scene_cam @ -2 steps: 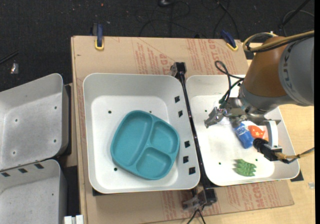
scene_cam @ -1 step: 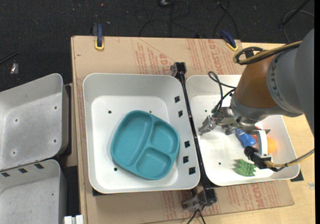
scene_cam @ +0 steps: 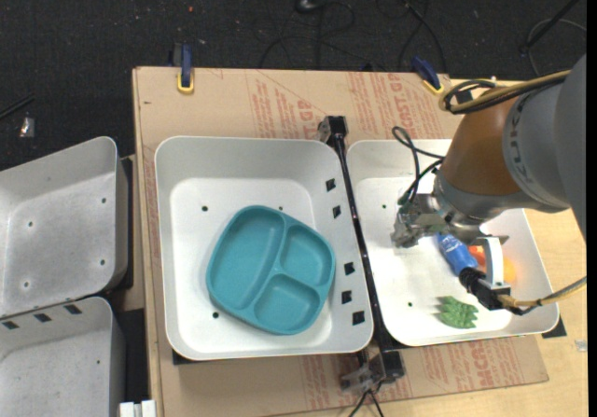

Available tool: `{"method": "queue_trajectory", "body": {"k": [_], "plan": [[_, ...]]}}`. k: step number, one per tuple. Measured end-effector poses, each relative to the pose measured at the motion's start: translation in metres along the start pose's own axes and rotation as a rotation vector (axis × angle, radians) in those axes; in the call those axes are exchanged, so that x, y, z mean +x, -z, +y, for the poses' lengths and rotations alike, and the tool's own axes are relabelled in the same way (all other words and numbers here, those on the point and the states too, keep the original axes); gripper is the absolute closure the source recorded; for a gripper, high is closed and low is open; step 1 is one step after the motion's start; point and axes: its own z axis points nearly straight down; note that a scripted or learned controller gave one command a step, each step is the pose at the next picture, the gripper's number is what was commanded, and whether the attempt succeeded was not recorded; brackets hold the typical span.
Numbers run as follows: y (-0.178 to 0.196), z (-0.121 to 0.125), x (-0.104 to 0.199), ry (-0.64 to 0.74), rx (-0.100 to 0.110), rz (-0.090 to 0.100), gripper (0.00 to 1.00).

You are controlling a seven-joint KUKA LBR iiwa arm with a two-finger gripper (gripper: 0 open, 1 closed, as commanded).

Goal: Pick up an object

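**Bench** (scene_cam: 242, 93): brown board carrying two shallow white bins side by side, a left bin (scene_cam: 187, 173) and a right bin (scene_cam: 392, 303).

**Left bin, contents:** one teal divided plate (scene_cam: 270, 268). It lies flat toward the bin's near edge, apart from every wall.

**Right bin, contents:**
- One small blue object (scene_cam: 454, 253) lies about mid-bin.
- One orange piece (scene_cam: 478, 255) lies just beside the blue object, on the side toward the bin's right edge. We cannot tell whether the two touch.
- One green object (scene_cam: 457, 312) lies close to the near edge, apart from the other two.

**Arm** (scene_cam: 504, 149): it reaches in over the right bin's far right corner.

**Pincer** (scene_cam: 409, 227): it sits low in the right bin, nearer the left wall, just beside the blue object. We cannot tell how far open it stands, or whether it has hold of anything.

**Step in hand:** we judge this to be the approach, with no object shown lifted off the bin floor.

**Next move:**
- The blue object is the nearest candidate, so the move calls for a short shift toward the bin's right edge to centre over it.
- After that come alignment across its narrow side, a descent to the floor, and a firm close before lifting.
- The orange piece crowds one flank and may get nudged.
- The green object has freer ground around it and serves as the alternative.
- The plate looks too broad and flat for a sound grip.
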Motion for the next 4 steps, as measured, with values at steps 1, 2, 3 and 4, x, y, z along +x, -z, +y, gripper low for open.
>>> {"method": "queue_trajectory", "body": {"k": [1, 2, 3, 4], "plan": [[0.047, -0.004, -0.007, 0.001, -0.004, -0.002, 1.00], [0.094, 0.002, -0.014, 0.004, -0.006, -0.002, 1.00], [0.139, -0.003, -0.017, 0.004, -0.004, -0.002, 1.00], [0.191, -0.003, -0.017, 0.005, -0.005, -0.002, 1.00]]}}
